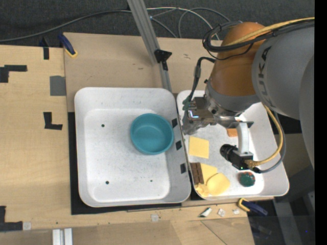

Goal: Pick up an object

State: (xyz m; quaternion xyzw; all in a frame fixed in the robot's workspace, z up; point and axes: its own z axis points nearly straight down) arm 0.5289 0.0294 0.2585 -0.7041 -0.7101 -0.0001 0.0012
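Arm over the right bin, objects scattered beneath it.

The gripper hangs above the far-left part of the right bin; how its hand stands I cannot tell. Just near of it lies a yellow square, then a brown bar beside a yellow lump, and a small green object further right. A blue bowl sits in the left bin.
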